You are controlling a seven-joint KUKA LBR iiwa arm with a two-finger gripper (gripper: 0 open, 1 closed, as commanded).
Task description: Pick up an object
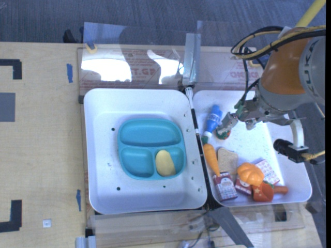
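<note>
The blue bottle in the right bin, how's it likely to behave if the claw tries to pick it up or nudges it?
The blue bottle lies on its side and looks round, so a nudge would probably roll it. Its smooth plastic looks slippery. It is small, likely light and stiff, so it may skid away rather than deform.

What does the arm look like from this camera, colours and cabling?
The arm is grey with a broad orange band above the wrist. Black and yellow cables loop over its top, and a yellow hose runs off toward the upper right. The gripper is grey metal.
</note>
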